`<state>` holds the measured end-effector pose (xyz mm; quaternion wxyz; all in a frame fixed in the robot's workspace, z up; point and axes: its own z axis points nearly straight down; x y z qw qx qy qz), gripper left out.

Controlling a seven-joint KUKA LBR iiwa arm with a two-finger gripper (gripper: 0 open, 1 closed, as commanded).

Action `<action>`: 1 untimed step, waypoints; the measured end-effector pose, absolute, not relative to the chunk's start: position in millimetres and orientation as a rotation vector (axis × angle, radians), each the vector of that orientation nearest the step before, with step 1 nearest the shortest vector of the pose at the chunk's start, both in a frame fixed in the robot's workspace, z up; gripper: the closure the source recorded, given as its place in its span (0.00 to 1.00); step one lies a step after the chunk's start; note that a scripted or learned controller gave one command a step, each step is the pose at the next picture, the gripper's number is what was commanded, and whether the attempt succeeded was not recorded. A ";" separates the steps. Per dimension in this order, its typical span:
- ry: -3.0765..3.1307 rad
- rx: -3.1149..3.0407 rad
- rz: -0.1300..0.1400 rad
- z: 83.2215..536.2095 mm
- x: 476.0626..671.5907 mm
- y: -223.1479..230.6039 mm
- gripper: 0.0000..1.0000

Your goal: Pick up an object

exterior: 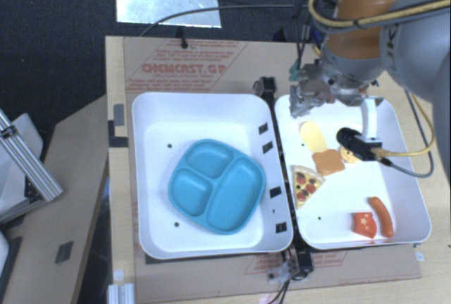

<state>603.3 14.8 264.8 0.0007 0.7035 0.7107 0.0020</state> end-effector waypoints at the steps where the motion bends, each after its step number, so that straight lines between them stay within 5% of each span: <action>1: 2.232 2.209 0.006 253.9 631.3 66.2 1.00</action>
